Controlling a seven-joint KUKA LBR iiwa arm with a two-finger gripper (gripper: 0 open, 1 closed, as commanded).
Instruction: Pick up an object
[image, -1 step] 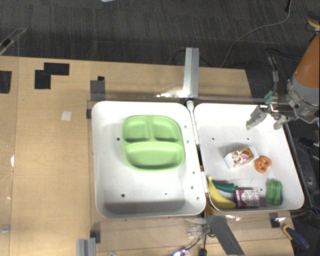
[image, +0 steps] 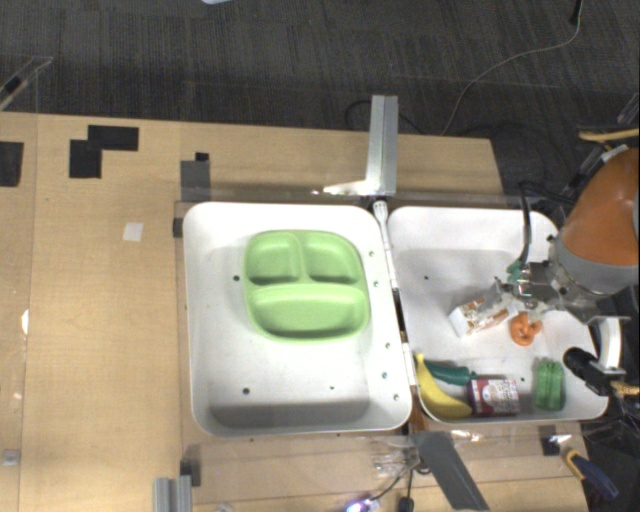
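in the right bin (image: 440, 240), at the frame's right, the gripper (image: 522, 285) hangs just right of the white packet (image: 478, 315), whose long axis slants up-right toward it, though i cannot tell how the jaws stand.

The arm (image: 600, 225) comes in from the right, its orange band bulging above a grey wrist, bent down and leaning leftward. At its tip the gripper (image: 527, 283) hangs low, pointing toward the left with dark hardware and a bit of green on it. A cable (image: 524, 222) loops up over the wrist.
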